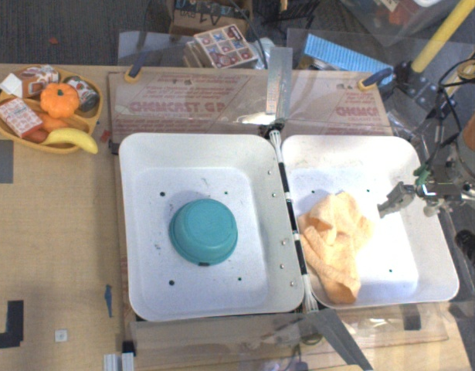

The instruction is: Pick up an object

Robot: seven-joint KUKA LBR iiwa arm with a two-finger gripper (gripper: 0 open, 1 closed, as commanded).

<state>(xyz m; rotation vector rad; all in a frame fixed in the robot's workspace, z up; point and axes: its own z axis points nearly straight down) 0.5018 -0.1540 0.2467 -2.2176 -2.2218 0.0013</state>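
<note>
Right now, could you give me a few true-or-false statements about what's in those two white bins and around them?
1. The teal bowl lies in the left bin. True.
2. The orange cloth shares the bowl's bin. False: it lies in the right bin.
3. The gripper hangs over the right bin. True.
4. The banana lies in the right bin. False: it sits on the dish left of the bins.

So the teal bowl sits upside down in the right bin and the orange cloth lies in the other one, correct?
Not quite: the camera view shows the teal bowl upside down in the left bin. The orange cloth lies in the other one, the right bin.
</note>
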